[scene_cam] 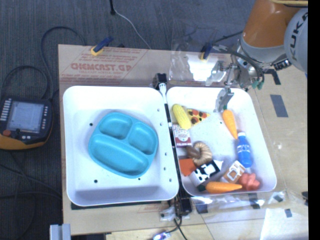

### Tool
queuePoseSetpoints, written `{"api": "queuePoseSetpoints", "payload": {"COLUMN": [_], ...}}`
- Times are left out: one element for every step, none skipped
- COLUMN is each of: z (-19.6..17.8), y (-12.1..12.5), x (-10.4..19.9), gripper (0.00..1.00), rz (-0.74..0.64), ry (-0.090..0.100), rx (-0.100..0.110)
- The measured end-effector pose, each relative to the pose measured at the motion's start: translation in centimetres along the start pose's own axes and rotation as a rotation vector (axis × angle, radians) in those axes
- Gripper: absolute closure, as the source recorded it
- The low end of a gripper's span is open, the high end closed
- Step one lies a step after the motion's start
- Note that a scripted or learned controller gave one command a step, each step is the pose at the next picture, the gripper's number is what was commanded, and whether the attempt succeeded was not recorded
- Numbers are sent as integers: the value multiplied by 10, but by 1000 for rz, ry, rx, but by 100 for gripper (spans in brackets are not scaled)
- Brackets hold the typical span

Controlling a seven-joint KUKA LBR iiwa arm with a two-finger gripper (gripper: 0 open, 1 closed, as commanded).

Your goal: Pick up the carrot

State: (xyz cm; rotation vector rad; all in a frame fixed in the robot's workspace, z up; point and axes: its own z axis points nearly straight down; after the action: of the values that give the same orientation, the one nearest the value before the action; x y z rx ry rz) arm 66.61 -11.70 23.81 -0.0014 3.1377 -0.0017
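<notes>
At the bottom of the frame, the nearest thing in the right bin (264,149) is a carrot (223,187) lying flat along the front wall, its tip pointing left toward a black-and-white patterned item (207,171). Just right of it a red toy (250,181) is sitting beside a small orange-and-white box (233,173). A little further up, an orange wedge (186,166) is resting near the divider, and a brown pretzel-shaped piece (200,152) is lying just above it. A blue bottle (244,149) is lying along the right side — and touching its upper end, a second carrot (229,122) is slanting up toward the back of the bin. Over toward the divider, a corn cob (181,116) is leaning beside a pizza slice (196,115).

In the left bin (75,134), a blue compartment tray (123,143) is sitting tilted, roughly in the middle.

Further back, in the upper right of the frame, the end effector (223,100) is hanging over the back wall of the right bin, just above the upper carrot's top end, apart from it; I cannot tell whether it is open or closed, and nothing is showing in it. The arm (272,21) is reaching in behind it from the top right corner. Off the worktop (100,69) at the left edge, a teach pendant (25,121) is lying on the carpet.
</notes>
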Motion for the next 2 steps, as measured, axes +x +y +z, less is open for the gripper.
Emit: {"api": "queuePoseSetpoints", "payload": {"z": [112, 145], "y": [-26, -51], "x": [1, 40], "gripper": [0, 0], "rz": [4, 68], "ry": [14, -16], "rx": [-1, 3]}}
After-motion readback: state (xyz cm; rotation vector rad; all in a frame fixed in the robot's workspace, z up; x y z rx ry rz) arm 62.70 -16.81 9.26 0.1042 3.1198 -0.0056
